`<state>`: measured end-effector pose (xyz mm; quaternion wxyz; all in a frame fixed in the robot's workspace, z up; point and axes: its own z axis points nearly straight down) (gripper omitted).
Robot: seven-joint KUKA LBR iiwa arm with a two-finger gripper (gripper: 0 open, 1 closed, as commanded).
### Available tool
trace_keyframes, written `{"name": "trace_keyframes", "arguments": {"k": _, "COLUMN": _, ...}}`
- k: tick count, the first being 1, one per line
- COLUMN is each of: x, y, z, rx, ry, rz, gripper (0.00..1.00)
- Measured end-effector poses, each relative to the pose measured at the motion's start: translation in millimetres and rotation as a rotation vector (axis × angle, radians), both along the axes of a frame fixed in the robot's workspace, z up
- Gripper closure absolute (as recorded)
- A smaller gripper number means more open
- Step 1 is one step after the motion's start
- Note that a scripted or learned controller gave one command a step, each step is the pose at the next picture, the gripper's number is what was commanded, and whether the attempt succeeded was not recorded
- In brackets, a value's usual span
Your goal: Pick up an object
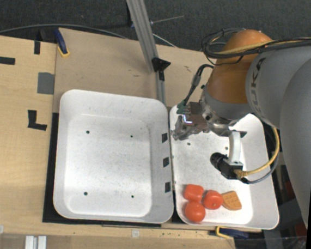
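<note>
Three red tomato-like pieces (201, 201) lie clustered near the front of the right bin (256, 213). Beside them, to the right, sits an orange-tan piece (232, 200). My gripper (181, 128) hangs over the far left part of the right bin, close to the wall shared with the left bin. It is well behind the red pieces and apart from them. I see nothing between its fingers.
The left bin (109, 155) lies beside the right one, with black clips along the shared wall. A slanted metal pole (147, 38) rises behind the bins. The arm's grey bulk and a cable cover the right bin's far right side.
</note>
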<state>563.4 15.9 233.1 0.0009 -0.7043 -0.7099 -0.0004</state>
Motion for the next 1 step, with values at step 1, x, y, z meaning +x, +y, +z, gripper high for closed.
{"name": "trace_keyframes", "arguments": {"k": 1, "x": 16.7, "y": 50.6, "z": 3.4, "rx": 0.0, "ry": 0.0, "rz": -0.001, "gripper": 1.0}}
